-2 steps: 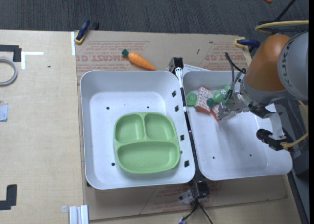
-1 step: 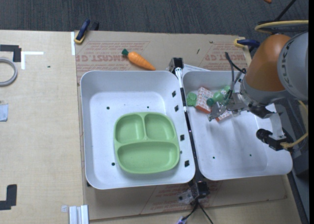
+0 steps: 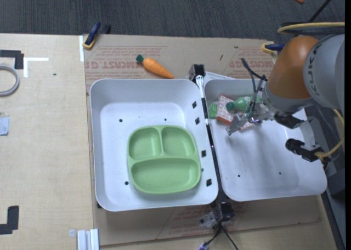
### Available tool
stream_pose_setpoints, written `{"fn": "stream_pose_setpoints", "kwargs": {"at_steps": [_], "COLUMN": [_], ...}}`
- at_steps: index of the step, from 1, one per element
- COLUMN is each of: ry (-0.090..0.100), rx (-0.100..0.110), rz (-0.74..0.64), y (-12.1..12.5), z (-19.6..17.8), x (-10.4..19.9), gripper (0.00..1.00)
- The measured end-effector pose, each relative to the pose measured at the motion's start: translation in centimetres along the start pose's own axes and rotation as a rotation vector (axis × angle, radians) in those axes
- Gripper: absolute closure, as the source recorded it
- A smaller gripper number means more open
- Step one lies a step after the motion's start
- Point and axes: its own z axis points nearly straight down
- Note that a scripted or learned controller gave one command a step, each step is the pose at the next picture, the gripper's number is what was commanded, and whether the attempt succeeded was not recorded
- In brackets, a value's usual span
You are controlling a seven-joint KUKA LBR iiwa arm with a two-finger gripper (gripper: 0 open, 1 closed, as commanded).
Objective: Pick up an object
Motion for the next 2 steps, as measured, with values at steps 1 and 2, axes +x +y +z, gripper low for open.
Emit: {"fn": "stream_pose_setpoints", "kwargs": {"at_steps": [1, 2], "ry": [-0.002, 0.008], "rx": [-0.001, 0.008], "rz": [-0.131, -0.134], "y": [0.1, 7.0], "z": [0.0, -9.4], "x": [0.1, 3.2], "gripper": [0.00, 0.00]}}
